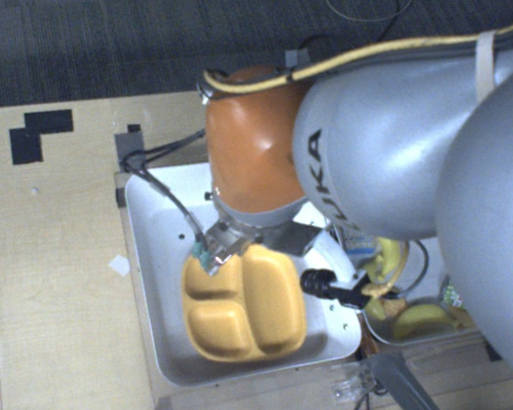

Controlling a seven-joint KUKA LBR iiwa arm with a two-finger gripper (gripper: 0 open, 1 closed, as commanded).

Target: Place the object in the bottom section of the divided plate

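Observation:
A yellow divided plate (248, 309) lies in the left white bin (155, 261), toward its front right. Ridges split it into two smaller sections on the left and one long section on the right. My arm's orange band (254, 152) and grey wrist hang directly over the bin and hide most of the gripper. What shows of the gripper (217, 250), a grey mount with a small green part, sits at the plate's upper left rim. I see nothing lying in the plate's visible sections, and the arm hides whether anything is held.
Yellow bananas (390, 264) and another yellow fruit (422, 320) lie in the right bin, mostly under the arm. A black cylindrical part (329, 286) juts out just right of the plate. A cable (168, 197) runs across the left bin's back.

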